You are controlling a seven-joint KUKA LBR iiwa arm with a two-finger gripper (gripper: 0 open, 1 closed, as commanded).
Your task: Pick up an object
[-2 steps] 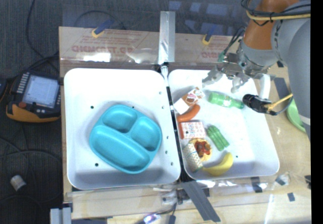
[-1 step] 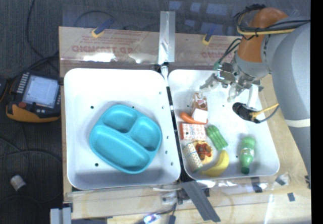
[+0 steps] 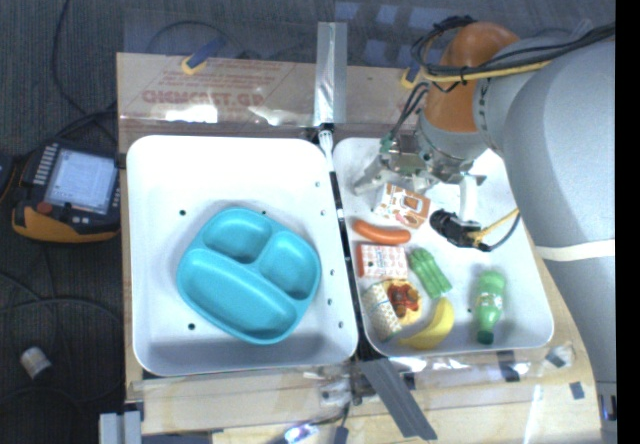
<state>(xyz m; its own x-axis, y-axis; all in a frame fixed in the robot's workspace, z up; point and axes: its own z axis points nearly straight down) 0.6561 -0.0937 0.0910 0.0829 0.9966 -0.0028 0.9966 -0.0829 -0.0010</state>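
Camera view: nearest in the right bin (image 3: 545, 317) lie a banana (image 3: 432, 325), a green bottle (image 3: 488, 305) and a snack packet (image 3: 392, 300), crowded together, likely tipped in loosely as picking stock, while the left bin (image 3: 150, 232) holds a blue divided plate (image 3: 250, 272). Farther back lie a green pickle (image 3: 430, 271), a small carton (image 3: 382, 259) and an orange sausage (image 3: 381, 231). Farthest, the gripper (image 3: 410, 172) hangs low over a small orange-and-white card (image 3: 405, 204), the probable target; whether it is released or clenched I cannot tell.

— How is the divided tray (image 3: 250, 272) finished?
— Smooth, glossy blue plastic is seen. The bins (image 3: 160, 182) look like matt white plastic; cardboard (image 3: 220, 87) lies behind them.
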